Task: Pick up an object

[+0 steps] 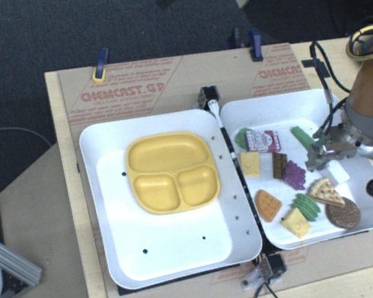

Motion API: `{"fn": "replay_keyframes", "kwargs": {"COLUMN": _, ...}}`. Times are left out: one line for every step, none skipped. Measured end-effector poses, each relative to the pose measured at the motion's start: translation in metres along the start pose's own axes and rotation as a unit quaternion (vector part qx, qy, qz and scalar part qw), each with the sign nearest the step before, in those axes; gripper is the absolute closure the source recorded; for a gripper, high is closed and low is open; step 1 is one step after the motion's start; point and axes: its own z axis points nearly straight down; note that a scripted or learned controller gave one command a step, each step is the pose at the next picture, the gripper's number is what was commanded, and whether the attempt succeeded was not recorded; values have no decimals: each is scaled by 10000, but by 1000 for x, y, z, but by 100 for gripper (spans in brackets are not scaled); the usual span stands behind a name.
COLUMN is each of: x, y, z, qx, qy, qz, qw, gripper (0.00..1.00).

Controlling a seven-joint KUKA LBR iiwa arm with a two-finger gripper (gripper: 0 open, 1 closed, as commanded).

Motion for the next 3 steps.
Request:
{"fn": "replay_keyframes", "kwargs": {"x": 0, "y": 2, "z": -44, "qx": -4, "qy": -1, "qz": -5, "qw": 10000, "gripper": 100}}
{"fn": "replay_keyframes", "kwargs": {"x": 61, "y": 9, "z": -36, "qx": 41, "qy": 29, "qz": -31, "qw": 10000, "gripper": 100}}
{"fn": "replay_keyframes", "kwargs": {"x": 118, "y": 21, "z": -47, "qx": 17, "qy": 18, "qz": -35, "qw": 10000, "gripper": 100}}
